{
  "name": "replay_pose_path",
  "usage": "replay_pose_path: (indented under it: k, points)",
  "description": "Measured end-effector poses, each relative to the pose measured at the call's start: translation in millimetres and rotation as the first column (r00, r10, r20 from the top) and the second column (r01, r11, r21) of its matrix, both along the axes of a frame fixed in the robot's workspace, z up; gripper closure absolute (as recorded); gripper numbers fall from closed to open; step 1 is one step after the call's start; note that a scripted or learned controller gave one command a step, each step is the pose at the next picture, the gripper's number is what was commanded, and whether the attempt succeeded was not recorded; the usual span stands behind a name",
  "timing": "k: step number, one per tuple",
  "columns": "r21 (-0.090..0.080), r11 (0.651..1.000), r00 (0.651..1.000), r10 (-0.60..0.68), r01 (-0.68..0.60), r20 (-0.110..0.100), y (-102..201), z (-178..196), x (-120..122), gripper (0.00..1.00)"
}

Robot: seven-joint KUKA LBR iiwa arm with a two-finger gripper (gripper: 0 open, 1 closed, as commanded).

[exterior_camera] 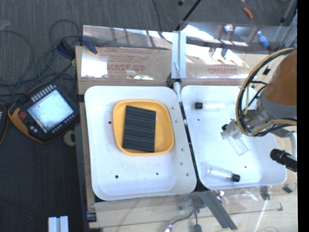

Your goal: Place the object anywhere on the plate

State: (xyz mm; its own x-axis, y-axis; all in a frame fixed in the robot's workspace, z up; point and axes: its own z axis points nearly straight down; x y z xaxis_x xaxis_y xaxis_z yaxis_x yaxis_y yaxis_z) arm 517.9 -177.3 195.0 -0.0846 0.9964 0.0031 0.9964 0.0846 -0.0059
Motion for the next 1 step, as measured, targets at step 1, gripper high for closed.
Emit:
replay_pose_path:
  k: [1]
  points:
    - [0.000,1.000,1.000,0.000,0.000,0.000,-0.1,0.0,0.0,0.00]
